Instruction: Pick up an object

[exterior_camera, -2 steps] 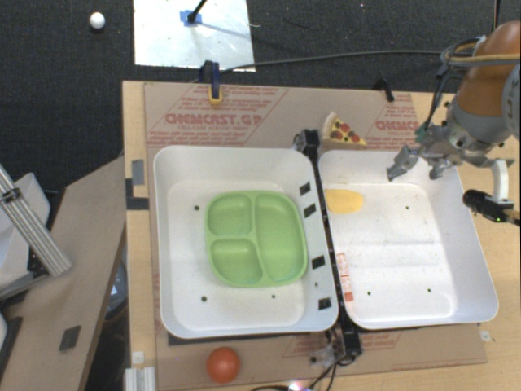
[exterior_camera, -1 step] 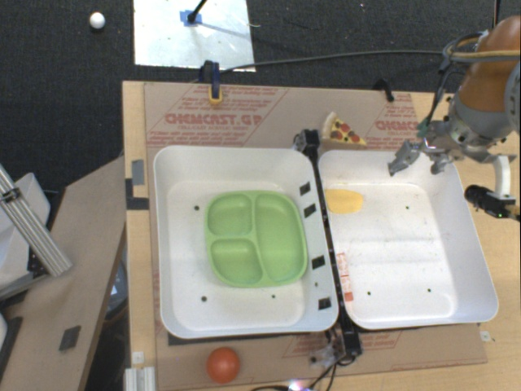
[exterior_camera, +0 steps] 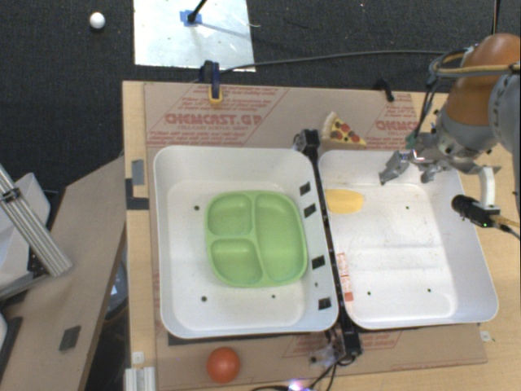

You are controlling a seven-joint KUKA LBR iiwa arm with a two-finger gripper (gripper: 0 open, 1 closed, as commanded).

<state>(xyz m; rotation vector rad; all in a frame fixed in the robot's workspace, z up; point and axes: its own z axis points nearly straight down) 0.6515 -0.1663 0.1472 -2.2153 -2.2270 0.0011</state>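
Gripper (exterior_camera: 411,168) is hovering over the right bin (exterior_camera: 423,300) near its far edge, nothing between the fingers (exterior_camera: 391,170). Yellow object (exterior_camera: 344,201) is lying by that bin's left wall. Green divided plate (exterior_camera: 255,238) is sitting mid left bin (exterior_camera: 183,300). Orange ball (exterior_camera: 223,364) is resting at the tabletop's (exterior_camera: 138,112) near edge.

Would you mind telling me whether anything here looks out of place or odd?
Two items lie outside the bins: a pizza slice toy on the board just behind the right bin, and an orange ball on the bench edge in front of the left bin. The green divided plate sits slightly askew.
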